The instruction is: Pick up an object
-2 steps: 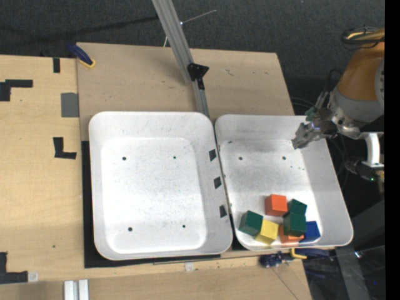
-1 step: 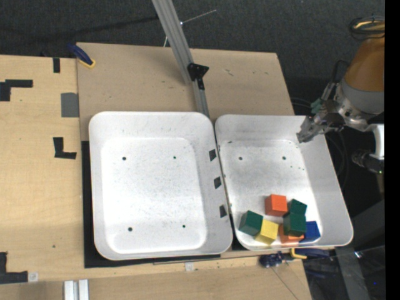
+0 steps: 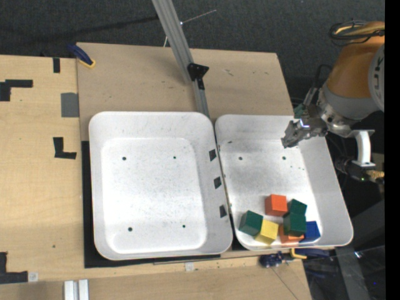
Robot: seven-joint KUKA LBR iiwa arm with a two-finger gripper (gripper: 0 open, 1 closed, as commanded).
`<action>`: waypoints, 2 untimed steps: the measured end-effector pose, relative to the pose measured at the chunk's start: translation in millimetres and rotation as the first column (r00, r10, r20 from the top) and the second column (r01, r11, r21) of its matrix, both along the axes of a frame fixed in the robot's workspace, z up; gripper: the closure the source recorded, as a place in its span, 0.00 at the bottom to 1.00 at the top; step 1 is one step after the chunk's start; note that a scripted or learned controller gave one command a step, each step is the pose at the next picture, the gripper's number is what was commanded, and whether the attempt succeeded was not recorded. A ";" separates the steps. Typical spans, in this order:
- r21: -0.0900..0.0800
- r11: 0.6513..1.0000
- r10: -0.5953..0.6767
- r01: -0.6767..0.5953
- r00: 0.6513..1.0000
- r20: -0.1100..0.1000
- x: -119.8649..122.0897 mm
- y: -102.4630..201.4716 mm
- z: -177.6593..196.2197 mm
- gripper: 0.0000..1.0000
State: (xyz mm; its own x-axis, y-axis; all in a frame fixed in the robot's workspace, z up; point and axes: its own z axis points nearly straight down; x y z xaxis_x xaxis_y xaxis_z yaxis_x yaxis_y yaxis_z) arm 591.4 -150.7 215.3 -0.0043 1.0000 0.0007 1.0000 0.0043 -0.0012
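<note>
Small coloured blocks sit clustered in the near right corner of the right bin: orange block, dark green block, yellow block, second green block, blue block, all touching or nearly so. Gripper hangs over the bin's far right edge, well apart from the cluster, nothing visibly held. Left bin lies alongside.

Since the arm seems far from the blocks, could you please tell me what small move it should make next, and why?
Probably carry the tool toward the near corner of the right-hand shallow white bin, where the small coloured blocks cluster. The tool sits over the bin's far edge, well apart from them, with nothing seen in it.
</note>
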 end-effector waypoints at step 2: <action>0.001 1.000 0.003 -0.003 1.000 0.000 -16.6 102.4 6.7 1.00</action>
State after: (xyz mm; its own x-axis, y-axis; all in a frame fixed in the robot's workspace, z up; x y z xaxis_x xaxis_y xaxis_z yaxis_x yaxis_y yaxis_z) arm 574.8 -48.2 222.0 -0.0075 1.0000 0.0022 1.0000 0.0075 -0.0013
